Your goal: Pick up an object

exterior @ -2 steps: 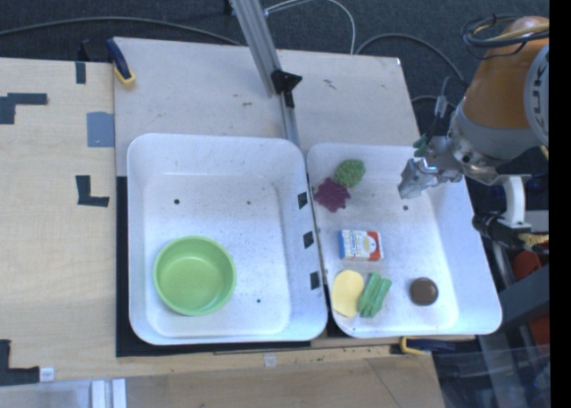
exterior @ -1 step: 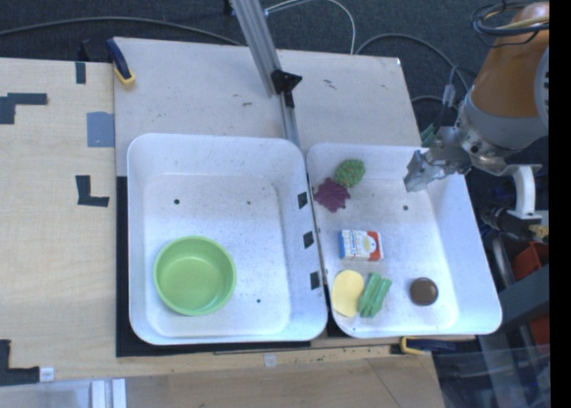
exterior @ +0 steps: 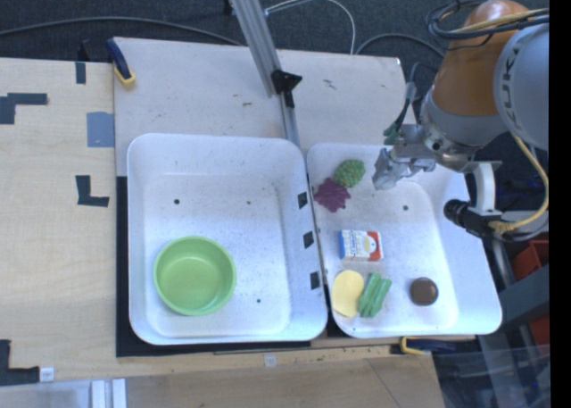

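My gripper (exterior: pixel 388 176) hangs over the far part of the right bin (exterior: pixel 464 303), just right of a green bumpy object (exterior: pixel 350 171). A purple leafy piece (exterior: pixel 331 194) lies a little left of and nearer than that. In the middle of the bin lies a small white carton with red and blue print (exterior: pixel 360 245). Near the front edge lie a yellow oval piece (exterior: pixel 347 292), a green pod (exterior: pixel 375 295) and a brown round object (exterior: pixel 423 290). Nothing shows between the gripper's fingers.
The left bin (exterior: pixel 152 165) holds a green bowl (exterior: pixel 194 274) at its front left. A slanted metal pole (exterior: pixel 259 31) crosses the bench behind the bins. Cables and a black fitting (exterior: pixel 464 214) hang off the arm at the right bin's right wall.
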Tool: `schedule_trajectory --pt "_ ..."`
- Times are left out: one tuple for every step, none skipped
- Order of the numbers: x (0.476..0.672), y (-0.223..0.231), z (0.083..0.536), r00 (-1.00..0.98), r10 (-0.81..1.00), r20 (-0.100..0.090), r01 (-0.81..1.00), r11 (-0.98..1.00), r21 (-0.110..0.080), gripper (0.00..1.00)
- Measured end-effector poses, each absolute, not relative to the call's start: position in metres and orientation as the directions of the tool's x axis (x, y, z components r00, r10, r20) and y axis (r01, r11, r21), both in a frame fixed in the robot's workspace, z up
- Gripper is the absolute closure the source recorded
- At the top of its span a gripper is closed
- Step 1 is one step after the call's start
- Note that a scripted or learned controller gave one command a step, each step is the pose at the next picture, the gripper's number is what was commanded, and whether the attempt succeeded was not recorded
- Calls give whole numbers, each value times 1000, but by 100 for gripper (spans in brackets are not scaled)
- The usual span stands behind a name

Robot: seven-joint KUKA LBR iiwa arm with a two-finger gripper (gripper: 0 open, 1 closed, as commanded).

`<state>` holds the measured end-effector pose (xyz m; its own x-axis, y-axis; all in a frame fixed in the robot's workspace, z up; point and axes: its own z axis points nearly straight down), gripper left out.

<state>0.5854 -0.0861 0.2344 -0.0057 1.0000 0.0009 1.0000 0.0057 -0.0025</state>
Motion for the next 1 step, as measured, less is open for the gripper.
schedule_trajectory --pt "593 -31 227 -7 1000 1 1000 7 -3 100"
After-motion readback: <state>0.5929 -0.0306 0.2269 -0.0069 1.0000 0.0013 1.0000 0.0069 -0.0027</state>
